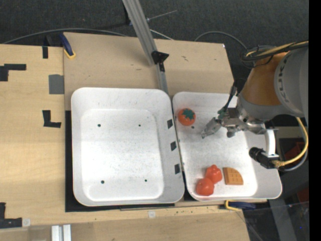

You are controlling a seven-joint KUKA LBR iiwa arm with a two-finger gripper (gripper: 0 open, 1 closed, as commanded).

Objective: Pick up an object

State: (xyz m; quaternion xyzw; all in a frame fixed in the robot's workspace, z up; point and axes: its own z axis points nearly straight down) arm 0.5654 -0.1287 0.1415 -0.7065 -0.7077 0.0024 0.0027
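The gripper (209, 130) is seen over the right bin (261, 185), in its upper middle part, reached in from the right on the grey arm (296, 79) with its orange band (263, 87). Whether the gripper is released or clenched cannot be told at this slant, and nothing is seen grasped by it. Just to its left, near the bin's upper left corner, a small orange-red tomato-like object with a green top (186, 116) is found lying on the bin floor, apart from the gripper tip. Toward the near edge of the same bin, two red objects (209, 180) are set touching one another, and a tan waffle-like piece (232, 176) is placed just beside them on the right. The left bin (120, 149) is seen alongside, joined to the right bin by dark clips at the shared edge. Both bins are carried by a light wooden surface (30, 134), over which a grey metal rod (143, 29) is slanted from the top of the view.
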